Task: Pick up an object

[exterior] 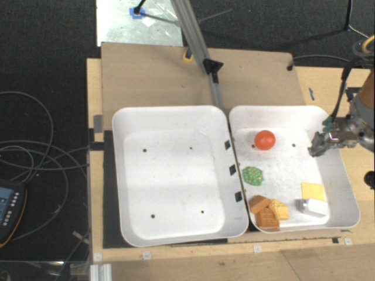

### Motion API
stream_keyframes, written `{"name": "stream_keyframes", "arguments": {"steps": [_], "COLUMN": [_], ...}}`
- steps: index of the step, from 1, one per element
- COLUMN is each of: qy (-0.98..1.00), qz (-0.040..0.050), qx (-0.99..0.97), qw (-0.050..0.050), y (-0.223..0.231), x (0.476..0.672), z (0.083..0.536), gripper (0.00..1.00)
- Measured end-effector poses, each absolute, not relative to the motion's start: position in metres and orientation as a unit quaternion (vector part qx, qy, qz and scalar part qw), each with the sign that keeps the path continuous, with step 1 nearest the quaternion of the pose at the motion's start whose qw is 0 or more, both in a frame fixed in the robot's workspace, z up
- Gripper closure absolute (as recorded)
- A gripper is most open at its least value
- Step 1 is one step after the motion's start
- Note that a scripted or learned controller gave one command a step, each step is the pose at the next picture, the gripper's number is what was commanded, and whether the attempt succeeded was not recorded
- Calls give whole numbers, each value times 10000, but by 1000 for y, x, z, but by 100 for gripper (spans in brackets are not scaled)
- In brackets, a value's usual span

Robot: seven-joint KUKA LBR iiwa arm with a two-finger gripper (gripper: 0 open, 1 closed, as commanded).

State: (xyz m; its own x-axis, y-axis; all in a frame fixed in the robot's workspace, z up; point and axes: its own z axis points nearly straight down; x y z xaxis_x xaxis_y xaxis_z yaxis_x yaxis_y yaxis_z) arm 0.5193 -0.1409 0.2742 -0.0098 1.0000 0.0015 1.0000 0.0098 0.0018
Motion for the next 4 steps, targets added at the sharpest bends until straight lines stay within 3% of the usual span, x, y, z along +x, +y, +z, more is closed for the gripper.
{"name": "stream_keyframes", "arguments": {"steps": [4], "qy": [7110], "qz": [13], "qx": [7032], "qw": [-5], "y": [86], "x": [529], "z": [254], "gripper": [100]}}
